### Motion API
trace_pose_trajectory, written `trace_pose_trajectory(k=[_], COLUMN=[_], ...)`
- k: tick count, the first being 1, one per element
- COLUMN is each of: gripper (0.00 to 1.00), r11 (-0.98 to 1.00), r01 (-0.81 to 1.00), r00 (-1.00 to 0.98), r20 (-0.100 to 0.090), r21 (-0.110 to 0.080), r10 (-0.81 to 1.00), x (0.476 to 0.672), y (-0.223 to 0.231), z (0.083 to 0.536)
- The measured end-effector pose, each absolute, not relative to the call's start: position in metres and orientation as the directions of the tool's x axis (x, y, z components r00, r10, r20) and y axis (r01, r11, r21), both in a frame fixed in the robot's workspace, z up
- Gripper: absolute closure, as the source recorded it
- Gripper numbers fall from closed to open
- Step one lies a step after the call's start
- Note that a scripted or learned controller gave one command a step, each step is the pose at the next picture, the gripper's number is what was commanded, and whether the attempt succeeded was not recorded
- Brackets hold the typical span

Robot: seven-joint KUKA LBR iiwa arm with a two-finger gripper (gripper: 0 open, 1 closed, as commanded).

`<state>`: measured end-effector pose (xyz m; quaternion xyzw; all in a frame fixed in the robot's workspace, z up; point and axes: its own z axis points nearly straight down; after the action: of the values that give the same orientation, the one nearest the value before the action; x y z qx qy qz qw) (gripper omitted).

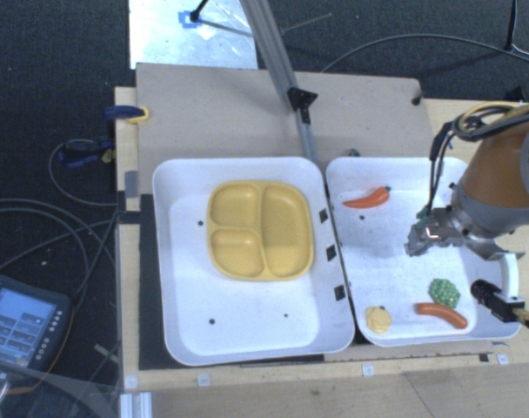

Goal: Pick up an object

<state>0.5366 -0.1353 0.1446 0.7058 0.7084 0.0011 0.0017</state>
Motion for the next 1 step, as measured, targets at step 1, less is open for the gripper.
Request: trace_pose_trajectory(k=[1], gripper=[1.00], r11=[0.006], r01=[1.000], r00=[-0.006], r20=[-0.001], r21=[0.008], r10=[1.000], x=[0.5396], y=[-0.1250], z=[0.1964])
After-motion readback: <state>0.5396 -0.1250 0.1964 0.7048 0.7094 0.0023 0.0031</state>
